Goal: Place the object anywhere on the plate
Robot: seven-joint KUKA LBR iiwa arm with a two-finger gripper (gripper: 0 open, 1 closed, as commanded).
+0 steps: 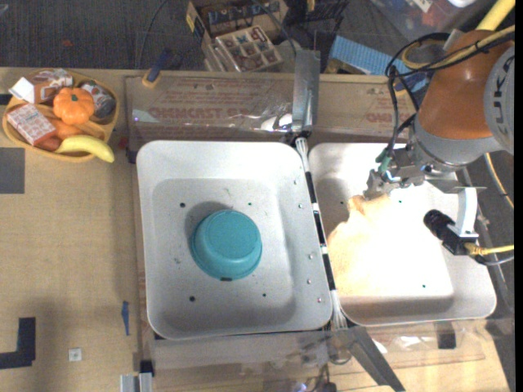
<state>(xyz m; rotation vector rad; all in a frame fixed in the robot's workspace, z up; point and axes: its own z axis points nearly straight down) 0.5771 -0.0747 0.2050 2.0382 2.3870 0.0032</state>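
Plate (226,243), teal, middle of the left bin (163,178): bare white floor all round it, widest behind it and to its left; open from above.
Right of the plate: the two bins' rims meet in a raised ridge (317,219) that anything crossing must clear.
Just beyond that ridge: a small pale peach lump (359,206), with the gripper (382,178) close above it; whether they touch, I can't tell.
Farther right of the plate: the grey and orange arm (458,96) hangs over the back of the right bin (409,305); that bin's near floor lies bare.
Behind the plate: a cardboard wall (212,104) along the bench.
Far left of the plate: a bowl of fruit (57,125), well apart.
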